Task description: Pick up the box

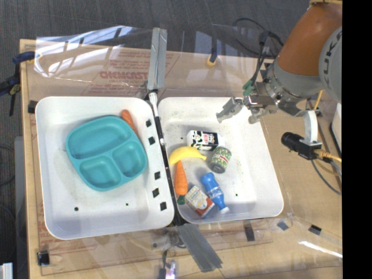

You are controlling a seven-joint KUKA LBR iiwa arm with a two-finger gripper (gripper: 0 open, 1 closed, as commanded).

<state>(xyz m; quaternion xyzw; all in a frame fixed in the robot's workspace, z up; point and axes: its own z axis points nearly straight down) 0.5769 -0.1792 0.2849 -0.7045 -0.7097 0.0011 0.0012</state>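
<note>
Partly under the carrot (181, 179), the box (197, 200) lies; pincer (240, 111) hovers spread, gripping nothing.

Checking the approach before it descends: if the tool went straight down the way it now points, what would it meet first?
Probably bare floor of the right bin, near its back right part. The tool hangs above that spot, right of the black-and-white box; depth is hard to judge from this slanted view.

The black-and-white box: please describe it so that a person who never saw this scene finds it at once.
Look in the right white bin, at the top of the cluster of small things. The box lies just above the banana and to the left of the green can. It alone has a black-and-white cow pattern.
</note>
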